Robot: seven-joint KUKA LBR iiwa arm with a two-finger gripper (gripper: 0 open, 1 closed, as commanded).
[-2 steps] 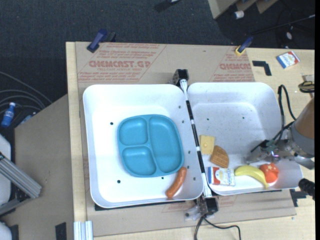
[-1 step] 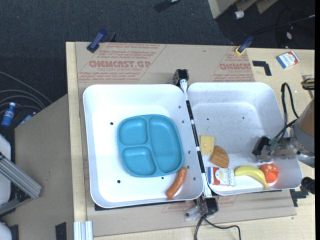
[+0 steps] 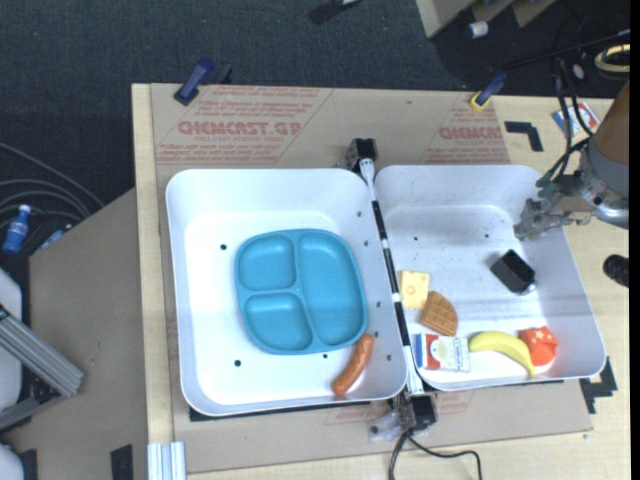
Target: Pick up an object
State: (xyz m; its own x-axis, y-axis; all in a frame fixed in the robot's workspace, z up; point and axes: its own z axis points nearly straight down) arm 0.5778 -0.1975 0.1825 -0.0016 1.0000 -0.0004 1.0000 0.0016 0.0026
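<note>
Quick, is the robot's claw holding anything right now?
Gripper: above the right bin's far right edge, nothing seen in it; open or shut cannot be told.

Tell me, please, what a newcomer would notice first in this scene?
Probably the blue divided plate in the middle of the left bin, with a sausage beside its near right corner. Next, the toy food along the right bin's near edge: banana, milk carton, waffle.

Dark carpet floor (image 3: pixel 150 18) surrounds a wooden bench (image 3: pixel 300 118).
</note>
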